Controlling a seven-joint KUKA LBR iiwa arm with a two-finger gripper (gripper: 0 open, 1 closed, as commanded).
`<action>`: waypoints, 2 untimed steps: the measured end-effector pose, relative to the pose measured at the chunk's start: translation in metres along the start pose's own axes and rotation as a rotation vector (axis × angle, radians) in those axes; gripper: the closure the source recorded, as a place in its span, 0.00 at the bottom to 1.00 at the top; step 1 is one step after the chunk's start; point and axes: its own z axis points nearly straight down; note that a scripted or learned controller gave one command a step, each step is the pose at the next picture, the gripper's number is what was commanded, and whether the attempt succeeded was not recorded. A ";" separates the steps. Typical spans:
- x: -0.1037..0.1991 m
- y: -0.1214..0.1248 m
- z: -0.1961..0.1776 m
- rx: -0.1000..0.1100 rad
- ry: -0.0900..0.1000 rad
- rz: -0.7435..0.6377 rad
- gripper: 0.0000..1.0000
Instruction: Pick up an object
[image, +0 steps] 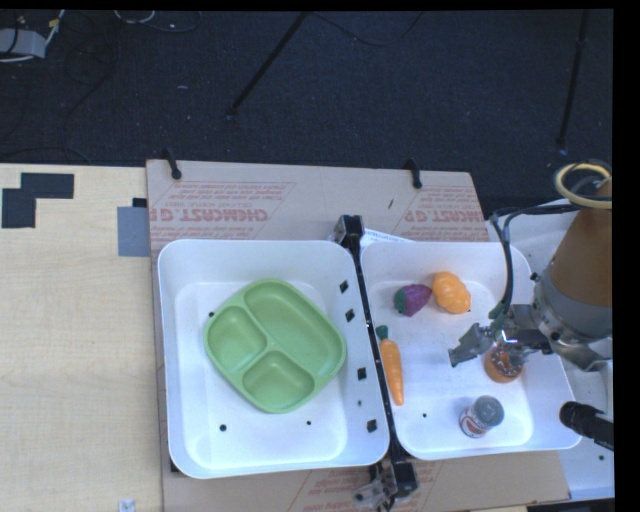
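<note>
Under hand (492, 345), round orange object (504, 364)

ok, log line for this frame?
gripper: over right bin, beside orange round object | carrot: by divider | green plate: left bin

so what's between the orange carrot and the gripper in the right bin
Nothing: in the camera view, bare white bin floor separates the orange toy carrot from the two-finger gripper, which hovers beside a small orange round object.

Robotics lab — white bins (180, 300) on a cardboard-lined bench (70, 350), tripod legs (270, 55), dark carpet (420, 90)
</note>
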 end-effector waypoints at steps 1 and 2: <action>0.005 0.002 0.045 0.004 0.001 0.000 0.00; 0.010 0.007 0.091 0.004 0.001 0.000 0.00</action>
